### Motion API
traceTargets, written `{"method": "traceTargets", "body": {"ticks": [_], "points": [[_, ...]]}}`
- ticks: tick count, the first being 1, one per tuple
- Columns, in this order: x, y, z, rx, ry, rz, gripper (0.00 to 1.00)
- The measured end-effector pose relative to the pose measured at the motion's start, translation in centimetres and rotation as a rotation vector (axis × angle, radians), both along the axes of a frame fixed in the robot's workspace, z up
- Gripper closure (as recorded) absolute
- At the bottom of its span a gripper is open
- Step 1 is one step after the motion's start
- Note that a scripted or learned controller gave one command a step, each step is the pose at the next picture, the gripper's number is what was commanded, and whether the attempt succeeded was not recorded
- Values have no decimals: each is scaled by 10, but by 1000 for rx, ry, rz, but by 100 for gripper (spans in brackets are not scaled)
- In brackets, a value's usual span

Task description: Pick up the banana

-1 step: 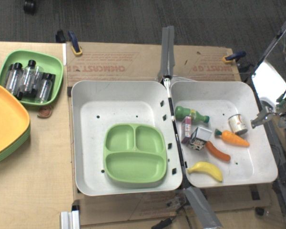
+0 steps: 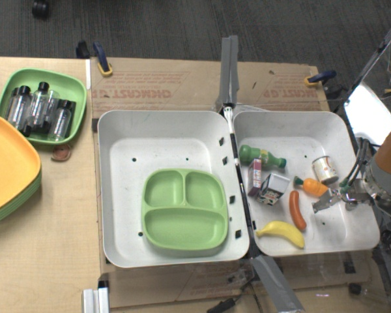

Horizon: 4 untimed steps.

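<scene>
The yellow banana (image 2: 281, 233) lies flat near the front edge of the right bin (image 2: 293, 130), curving toward the lower right. My gripper (image 2: 328, 201) reaches in from the right and hangs low over the bin's right side. It is about a hand's width right of the banana and slightly farther back. A red sausage-shaped toy (image 2: 298, 210) lies between the gripper and the banana. Nothing shows in the gripper's grasp.
The right bin also holds a green bottle (image 2: 261, 155), a pink box (image 2: 256, 174), a small carton (image 2: 272, 189), a tin can (image 2: 324, 169) and an orange carrot (image 2: 313, 188). A green divided plate (image 2: 184, 208) sits in the left bin (image 2: 117, 175). A bottle tray (image 2: 42, 106) and yellow plates (image 2: 6, 168) stand far left.
</scene>
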State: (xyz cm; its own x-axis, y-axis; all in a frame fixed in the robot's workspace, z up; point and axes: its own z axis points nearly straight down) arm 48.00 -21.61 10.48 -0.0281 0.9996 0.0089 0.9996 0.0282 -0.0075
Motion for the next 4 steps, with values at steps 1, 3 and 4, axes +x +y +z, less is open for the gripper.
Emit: {"method": "traceTargets", "body": {"ticks": [1, 3, 4], "points": [[9, 2, -14, 4, -3, 50, 0], [52, -6, 30, -9, -8, 98, 100], [160, -6, 91, -11, -13, 415, 100]]}}
